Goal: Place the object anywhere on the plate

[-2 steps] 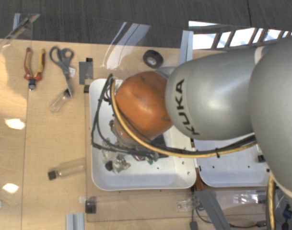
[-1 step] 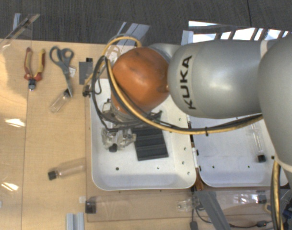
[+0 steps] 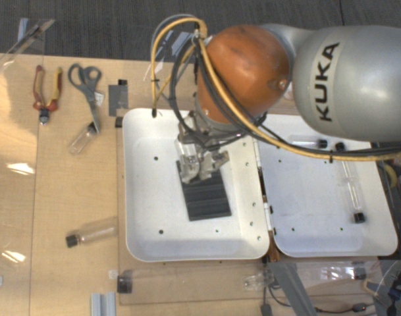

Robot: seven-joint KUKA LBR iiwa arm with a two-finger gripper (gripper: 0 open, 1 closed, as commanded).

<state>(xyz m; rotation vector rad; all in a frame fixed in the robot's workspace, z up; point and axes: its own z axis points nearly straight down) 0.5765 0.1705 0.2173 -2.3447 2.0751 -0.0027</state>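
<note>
Nearest me, a capped tube [image 3: 131,282] lies along the bench's front edge, and a vial [image 3: 88,232] rests on the wood left of the left bin [image 3: 144,196]. Both sit outside the bins, so I take them for spares, not work pieces.

In the left bin a dark ribbed slab [image 3: 209,201] lies flat, slightly askew. I read that as the plate, set mid-bin so the arm can reach it from any side. The gripper [image 3: 200,163] hangs straight down over the slab's far end, close above it or touching. From this angle I cannot tell whether it is open or closed, nor whether it carries anything.

In the right bin [image 3: 305,229] a clear tube [image 3: 353,195] with a black cap lies by the right wall, well apart from the slab. I judge that to be the object, not yet placed.

Farthest off, scissors [image 3: 87,87] and pliers [image 3: 45,92] lie on the bench, parked clear of the arm's sweep.
</note>
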